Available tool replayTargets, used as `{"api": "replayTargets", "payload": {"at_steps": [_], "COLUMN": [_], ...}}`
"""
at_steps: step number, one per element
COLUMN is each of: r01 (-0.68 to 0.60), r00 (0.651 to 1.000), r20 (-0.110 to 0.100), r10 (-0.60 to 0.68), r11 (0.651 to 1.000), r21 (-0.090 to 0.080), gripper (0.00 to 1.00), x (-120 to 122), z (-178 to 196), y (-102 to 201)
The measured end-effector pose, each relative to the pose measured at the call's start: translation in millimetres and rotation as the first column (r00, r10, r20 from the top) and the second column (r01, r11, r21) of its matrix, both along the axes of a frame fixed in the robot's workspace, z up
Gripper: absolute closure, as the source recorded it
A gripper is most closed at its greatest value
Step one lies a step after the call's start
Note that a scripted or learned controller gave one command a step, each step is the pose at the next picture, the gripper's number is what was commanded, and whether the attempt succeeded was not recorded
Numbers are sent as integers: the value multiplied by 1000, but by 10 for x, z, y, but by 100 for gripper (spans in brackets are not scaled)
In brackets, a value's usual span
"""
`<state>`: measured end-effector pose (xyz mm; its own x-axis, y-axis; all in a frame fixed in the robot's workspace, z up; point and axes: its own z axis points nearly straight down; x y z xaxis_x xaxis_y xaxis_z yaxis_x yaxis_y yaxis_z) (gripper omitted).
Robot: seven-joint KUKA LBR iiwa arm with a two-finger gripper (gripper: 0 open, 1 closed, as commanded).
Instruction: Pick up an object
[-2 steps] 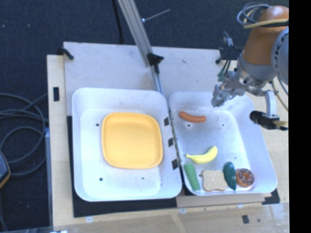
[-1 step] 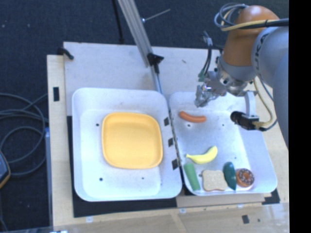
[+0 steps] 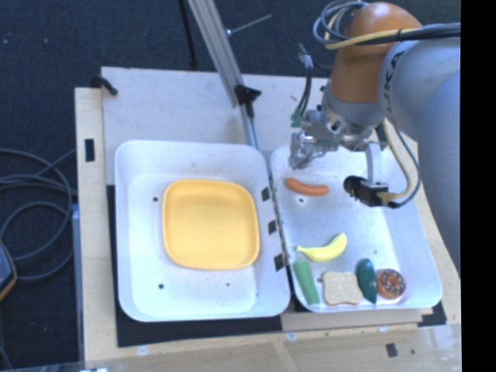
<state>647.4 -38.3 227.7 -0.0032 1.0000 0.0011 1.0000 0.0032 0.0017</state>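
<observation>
The right bin (image 3: 403, 231) holds a hot dog sausage (image 3: 306, 186) near its far left, a yellow banana (image 3: 324, 248) in the middle, and along the near edge a green cucumber (image 3: 305, 281), a slice of bread (image 3: 339, 287), a dark green pepper (image 3: 366, 280) and a frosted donut (image 3: 390, 284). My gripper (image 3: 301, 157) hangs over the bin's far left corner, just above and beyond the sausage. Nothing shows between its fingers.
The left bin (image 3: 136, 208) holds a square yellow plate (image 3: 210, 224). A metal strut (image 3: 221, 56) slants up from between the bins. The arm's grey body and orange band (image 3: 372, 29) fill the upper right. Cables lie on the floor at left.
</observation>
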Motion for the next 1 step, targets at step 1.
{"api": "replayTargets", "payload": {"at_steps": [1], "r01": [-1], "r00": [1000], "r20": [-1], "r10": [1], "r11": [1000], "r21": [0], "gripper": [100], "x": [75], "z": [-21], "y": [603]}}
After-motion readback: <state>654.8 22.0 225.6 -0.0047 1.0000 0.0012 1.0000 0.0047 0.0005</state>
